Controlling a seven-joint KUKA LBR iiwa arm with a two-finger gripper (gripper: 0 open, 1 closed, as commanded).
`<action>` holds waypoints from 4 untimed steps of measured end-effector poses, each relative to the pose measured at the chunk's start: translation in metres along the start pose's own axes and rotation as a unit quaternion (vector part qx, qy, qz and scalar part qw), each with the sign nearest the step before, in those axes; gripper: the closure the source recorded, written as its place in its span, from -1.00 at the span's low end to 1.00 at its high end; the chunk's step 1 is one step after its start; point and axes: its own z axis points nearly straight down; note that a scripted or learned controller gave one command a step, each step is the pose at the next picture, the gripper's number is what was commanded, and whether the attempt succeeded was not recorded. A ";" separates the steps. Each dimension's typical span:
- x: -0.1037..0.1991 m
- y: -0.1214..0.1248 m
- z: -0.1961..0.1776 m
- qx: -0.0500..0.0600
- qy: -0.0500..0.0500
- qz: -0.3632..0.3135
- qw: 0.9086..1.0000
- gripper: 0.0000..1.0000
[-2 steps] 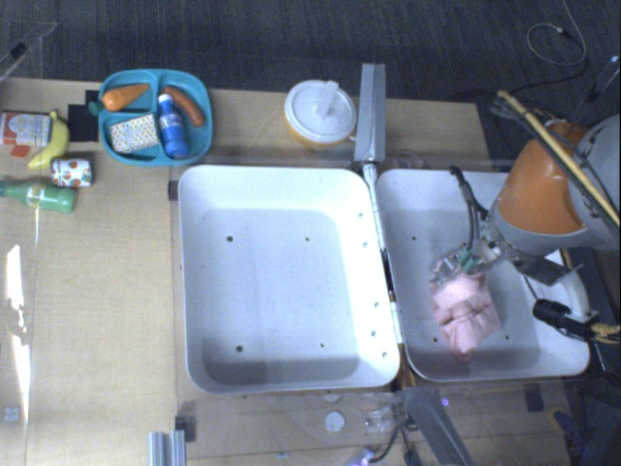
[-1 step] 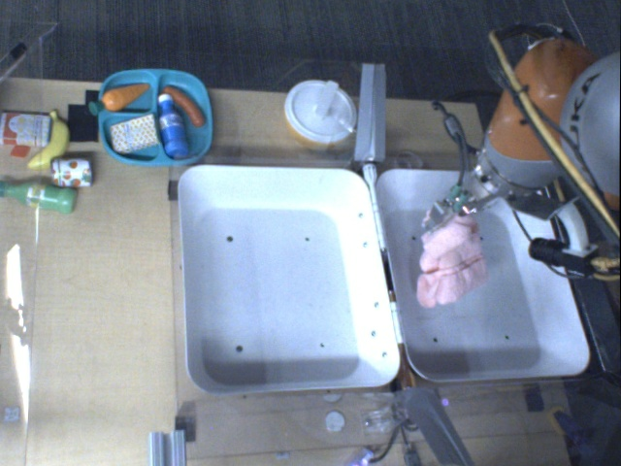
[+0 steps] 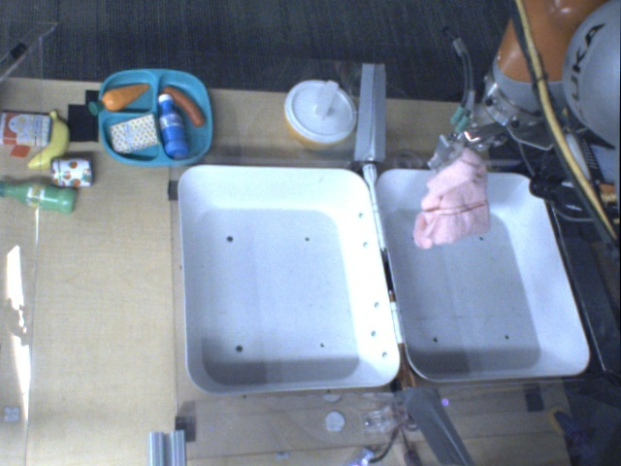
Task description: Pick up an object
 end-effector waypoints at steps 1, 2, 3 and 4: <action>0.001 0.002 -0.010 -0.001 -0.001 -0.004 1.000 1.00; -0.009 -0.002 0.067 0.002 0.001 0.022 1.000 1.00; -0.028 -0.037 0.084 0.002 0.001 0.016 1.000 1.00; -0.028 -0.036 0.083 0.001 0.001 0.015 1.000 -1.00</action>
